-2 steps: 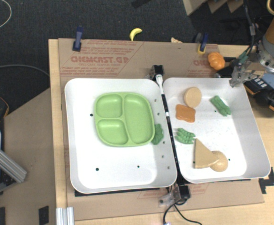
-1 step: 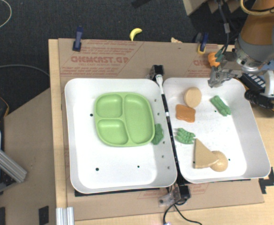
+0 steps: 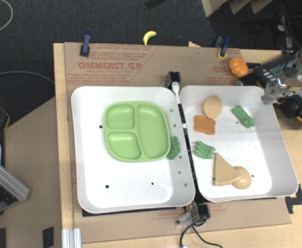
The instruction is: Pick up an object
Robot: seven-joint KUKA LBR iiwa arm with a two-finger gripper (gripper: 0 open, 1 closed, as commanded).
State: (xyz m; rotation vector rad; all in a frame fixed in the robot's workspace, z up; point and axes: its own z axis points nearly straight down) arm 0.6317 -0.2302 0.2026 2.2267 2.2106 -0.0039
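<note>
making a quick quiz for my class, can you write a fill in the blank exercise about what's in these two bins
1. The green divided plate lies in the ______ bin.
2. The plate has ______ compartments.
3. The orange block lies just below the round ______ piece.
4. The gripper is at the right bin's upper ______ corner.

Missing words: left; three; tan; right

A single fixed camera looks down at a slant from above the brown cardboard-covered bench (image 3: 140,66), far enough back to frame both shallow white plastic bins (image 3: 89,138) side by side, with dark carpet beyond the bench's far edge.
</note>
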